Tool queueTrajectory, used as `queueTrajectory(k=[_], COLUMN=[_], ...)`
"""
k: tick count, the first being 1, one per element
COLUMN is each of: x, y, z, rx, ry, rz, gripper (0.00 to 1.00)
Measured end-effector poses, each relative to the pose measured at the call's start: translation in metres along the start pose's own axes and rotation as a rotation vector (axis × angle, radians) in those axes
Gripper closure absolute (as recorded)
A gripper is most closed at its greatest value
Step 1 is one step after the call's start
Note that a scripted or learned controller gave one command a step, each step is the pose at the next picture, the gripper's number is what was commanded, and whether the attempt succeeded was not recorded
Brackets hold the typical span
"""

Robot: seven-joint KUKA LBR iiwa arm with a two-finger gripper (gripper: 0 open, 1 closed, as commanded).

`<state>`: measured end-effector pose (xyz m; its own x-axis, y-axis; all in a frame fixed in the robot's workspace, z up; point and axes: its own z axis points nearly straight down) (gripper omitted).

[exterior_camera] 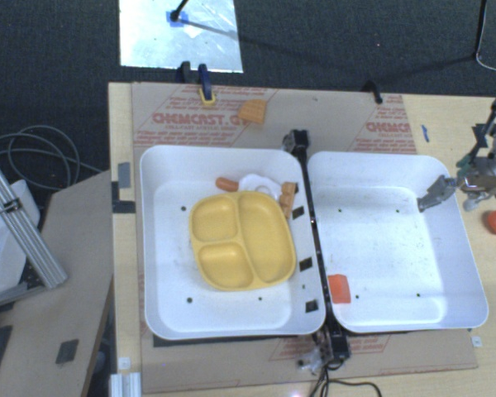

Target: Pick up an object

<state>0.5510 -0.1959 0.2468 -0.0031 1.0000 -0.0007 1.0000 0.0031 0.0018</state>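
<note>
Claw above right bin's right rim

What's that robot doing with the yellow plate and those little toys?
The robot's gripper sits at the right edge of the right bin, not holding anything. The yellow divided plate lies in the left bin, with a small orange sausage-shaped piece and a tan block just behind it. An orange block rests in the right bin's near-left corner. Nothing has been picked up.
</note>
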Motion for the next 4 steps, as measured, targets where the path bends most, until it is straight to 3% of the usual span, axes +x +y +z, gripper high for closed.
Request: queueTrajectory(k=[1, 2, 3, 4], x=[-0.011, -0.01, -0.011, -0.011], y=[0.004, -0.067, -0.063, -0.063], z=[-0.299, -0.219, -0.234, -0.234], rx=[-0.02, 0.005, -0.006, -0.005], ry=[-0.008, 0.003, -0.003, -0.003], rz=[-0.003, 0.004, -0.003, -0.003], gripper=[0.0, 0.0, 1.0, 0.0])
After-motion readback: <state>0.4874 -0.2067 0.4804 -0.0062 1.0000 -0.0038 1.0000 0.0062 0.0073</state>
